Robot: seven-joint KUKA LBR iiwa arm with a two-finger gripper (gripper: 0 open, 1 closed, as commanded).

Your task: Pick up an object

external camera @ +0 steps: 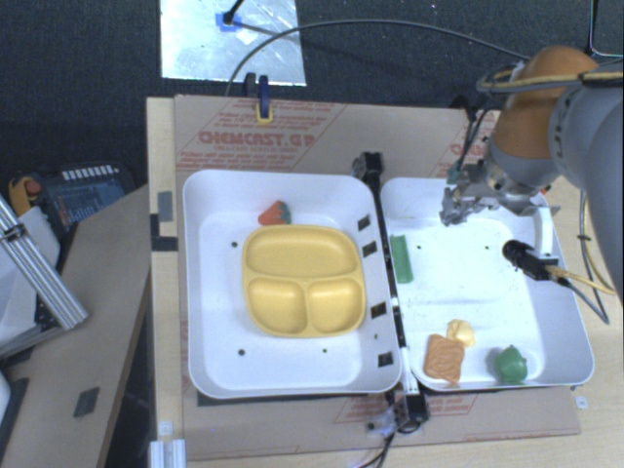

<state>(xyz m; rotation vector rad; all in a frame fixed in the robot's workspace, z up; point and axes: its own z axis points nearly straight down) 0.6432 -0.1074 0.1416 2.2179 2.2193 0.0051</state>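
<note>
camera view: gripper (pixel 458 210) hovers over right bin (pixel 565 315) top edge, finger state can't tell. green block (pixel 400 258), orange toy (pixel 444 358), green toy (pixel 509 363) lie untouched.

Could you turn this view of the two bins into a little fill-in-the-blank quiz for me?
1. The yellow tray has ____ compartments.
2. The green stick lies in the ____ bin, near the wall between the bins.
3. The gripper hangs over the ____ bin.
4. The small orange and green toy lies just behind the ____ tray.

Missing words: three; right; right; yellow
</note>
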